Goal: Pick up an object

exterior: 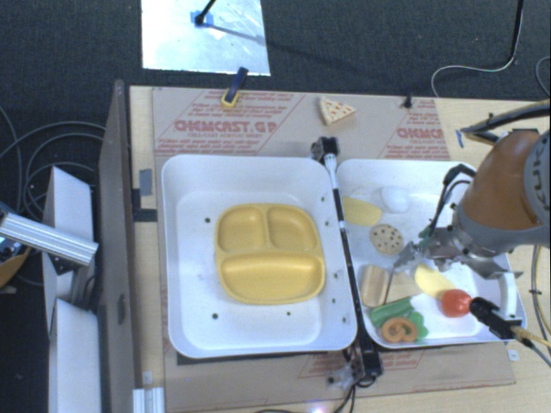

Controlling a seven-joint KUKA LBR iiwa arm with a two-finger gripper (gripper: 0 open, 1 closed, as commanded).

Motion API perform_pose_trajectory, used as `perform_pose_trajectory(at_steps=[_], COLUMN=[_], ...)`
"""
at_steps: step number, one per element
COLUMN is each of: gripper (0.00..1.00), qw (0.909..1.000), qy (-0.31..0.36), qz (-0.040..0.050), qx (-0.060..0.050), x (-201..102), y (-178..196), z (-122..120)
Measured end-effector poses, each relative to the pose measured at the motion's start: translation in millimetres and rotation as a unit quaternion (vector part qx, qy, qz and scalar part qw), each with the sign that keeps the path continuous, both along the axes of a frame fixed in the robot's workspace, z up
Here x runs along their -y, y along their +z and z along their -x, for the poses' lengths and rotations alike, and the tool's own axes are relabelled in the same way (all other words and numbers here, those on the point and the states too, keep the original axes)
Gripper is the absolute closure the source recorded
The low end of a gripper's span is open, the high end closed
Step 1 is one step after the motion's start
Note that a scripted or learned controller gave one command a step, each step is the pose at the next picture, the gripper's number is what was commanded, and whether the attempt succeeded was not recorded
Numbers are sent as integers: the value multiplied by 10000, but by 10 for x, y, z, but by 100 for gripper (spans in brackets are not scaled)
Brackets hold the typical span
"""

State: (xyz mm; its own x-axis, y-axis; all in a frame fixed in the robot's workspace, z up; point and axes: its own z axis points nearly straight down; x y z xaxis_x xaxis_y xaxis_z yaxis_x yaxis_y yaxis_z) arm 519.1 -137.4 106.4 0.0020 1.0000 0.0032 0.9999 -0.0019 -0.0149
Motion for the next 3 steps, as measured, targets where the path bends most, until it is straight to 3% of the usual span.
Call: perform_pose_trajectory(at_steps=[1, 2, 3], gripper=[0, 100, 100], qw=[9999, 9999, 9999], qy=[49, 31, 76], qz=[18, 17, 1], qx=[92, 94, 137], x=[-366, -341, -1126], y=[-231, -113, 844], z=[-602, -590, -837])
